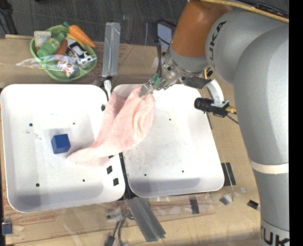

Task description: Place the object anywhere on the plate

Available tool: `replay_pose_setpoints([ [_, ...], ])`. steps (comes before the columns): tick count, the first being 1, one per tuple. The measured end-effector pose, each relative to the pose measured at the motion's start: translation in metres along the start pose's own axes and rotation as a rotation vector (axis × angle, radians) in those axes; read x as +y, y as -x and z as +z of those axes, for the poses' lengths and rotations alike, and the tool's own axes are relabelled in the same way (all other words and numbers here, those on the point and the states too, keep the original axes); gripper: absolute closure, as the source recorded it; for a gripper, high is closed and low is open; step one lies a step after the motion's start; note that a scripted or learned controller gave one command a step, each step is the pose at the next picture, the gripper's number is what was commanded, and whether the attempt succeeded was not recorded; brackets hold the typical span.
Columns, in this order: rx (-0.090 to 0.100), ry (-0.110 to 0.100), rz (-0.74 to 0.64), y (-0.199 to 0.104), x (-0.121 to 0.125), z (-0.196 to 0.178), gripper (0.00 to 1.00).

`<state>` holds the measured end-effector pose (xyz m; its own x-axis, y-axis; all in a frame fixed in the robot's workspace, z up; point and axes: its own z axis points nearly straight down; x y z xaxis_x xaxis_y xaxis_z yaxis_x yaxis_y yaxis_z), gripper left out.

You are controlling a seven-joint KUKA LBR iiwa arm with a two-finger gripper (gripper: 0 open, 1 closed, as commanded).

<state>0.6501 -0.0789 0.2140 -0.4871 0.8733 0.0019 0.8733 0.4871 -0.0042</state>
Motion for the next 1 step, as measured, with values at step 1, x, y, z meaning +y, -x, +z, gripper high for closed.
replay_pose_setpoints([
  [1, -0.003, 0.003, -0.008, -0.0012, 0.0013, -0.0178, 1.00],
])
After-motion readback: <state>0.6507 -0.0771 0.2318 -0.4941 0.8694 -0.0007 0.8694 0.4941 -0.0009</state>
